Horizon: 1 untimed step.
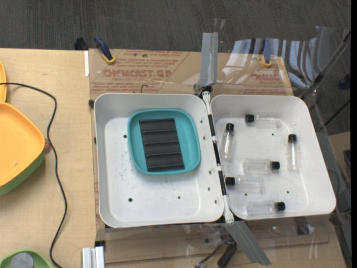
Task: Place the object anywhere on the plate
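Lying in the right white bin (312, 149), lower right of frame: several clear plastic vials with black caps (228, 138), scattered apart; square teal plate with dark ribbed centre (164, 141) in the left white bin (111, 166); gripper state cannot be told.

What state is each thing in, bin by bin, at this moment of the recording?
Teal plate: flat in the left bin, carrying a dark ribbed block.
Clear vials with black caps: lying on their sides, scattered in the right bin, none on the plate.
Orange dishes: stacked on the bench, outside both bins.
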Available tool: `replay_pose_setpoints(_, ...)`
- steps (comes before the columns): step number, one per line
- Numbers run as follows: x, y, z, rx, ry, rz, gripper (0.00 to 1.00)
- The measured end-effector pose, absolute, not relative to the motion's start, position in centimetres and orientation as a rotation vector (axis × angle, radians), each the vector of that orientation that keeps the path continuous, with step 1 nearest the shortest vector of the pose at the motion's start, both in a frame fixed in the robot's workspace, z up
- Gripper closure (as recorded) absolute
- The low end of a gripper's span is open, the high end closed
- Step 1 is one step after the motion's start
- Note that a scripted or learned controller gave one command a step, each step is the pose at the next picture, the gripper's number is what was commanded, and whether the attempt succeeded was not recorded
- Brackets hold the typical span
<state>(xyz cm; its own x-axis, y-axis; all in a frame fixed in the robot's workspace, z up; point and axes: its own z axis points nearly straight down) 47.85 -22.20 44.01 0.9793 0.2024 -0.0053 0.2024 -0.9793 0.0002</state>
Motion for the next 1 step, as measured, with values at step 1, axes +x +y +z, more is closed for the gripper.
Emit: replay_pose_setpoints(1,48.52,-22.19,44.01,3.124,0.321,-0.008,0.00)
